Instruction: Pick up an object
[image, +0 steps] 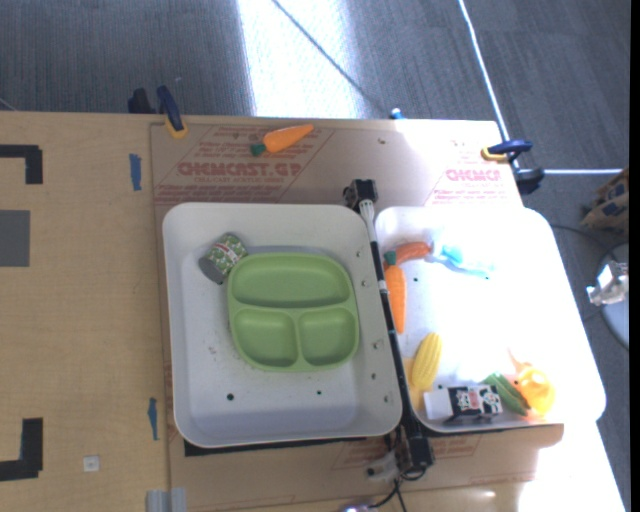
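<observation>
1. The worktop carries a cardboard sheet with red lettering, and two shallow white bins sit side by side on it.
2. The left bin holds a green divided plate with three compartments, lying flat near the bin's middle.
3. A small grey-green crumpled item touches the plate's upper-left edge.
4. The right bin is in strong sunlight, which washes out much of its floor.
5. Along its left wall lies an orange carrot, set lengthwise, with a shorter orange-red piece just above it.
6. A pale blue item lies beside that piece; its form is too washed out to tell.
7. Lower down, a yellow corn cob lies near the left wall.
8. At the near edge lies a black-and-white carton, with a green item and an orange-yellow toy just to its right.
9. A second carrot lies on the cardboard beyond the bins, well apart from them.
10. Blue-and-yellow clamps grip the cardboard's far corners.
11. Whether the claw is spread or pressed together cannot be told.
</observation>
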